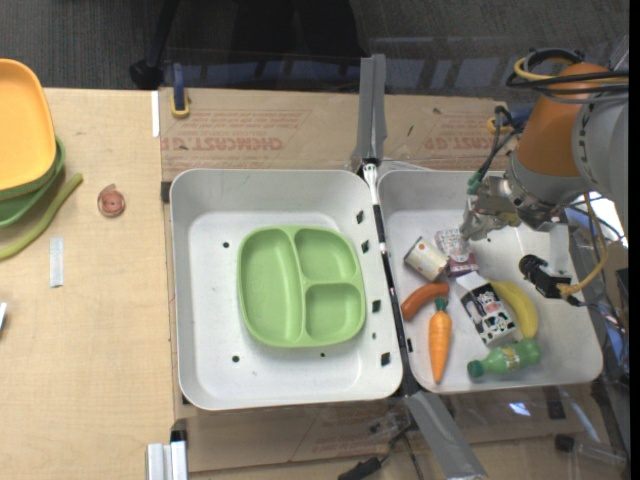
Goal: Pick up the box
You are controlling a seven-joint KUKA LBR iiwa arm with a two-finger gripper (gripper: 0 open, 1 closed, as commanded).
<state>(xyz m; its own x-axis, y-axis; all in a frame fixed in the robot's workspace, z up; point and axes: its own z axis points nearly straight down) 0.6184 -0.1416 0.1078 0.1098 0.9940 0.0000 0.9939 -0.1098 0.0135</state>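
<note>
Camera view shows the gripper (468, 230) low in the right bin (570, 373), near its back edge; whether it is apart or together I cannot tell. The box (486, 313), white with dark print, lies near the bin's middle, between a carrot (439, 340) and a banana (519, 308). A green bottle (504, 360) rests at the front edge. The left bin (200, 298) carries a green divided tray (300, 286).

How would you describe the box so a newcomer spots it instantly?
Look in the right-hand bin, among the toy food. The box lies between the carrot and the banana. It is the only flat-sided, white item with black print.
</note>
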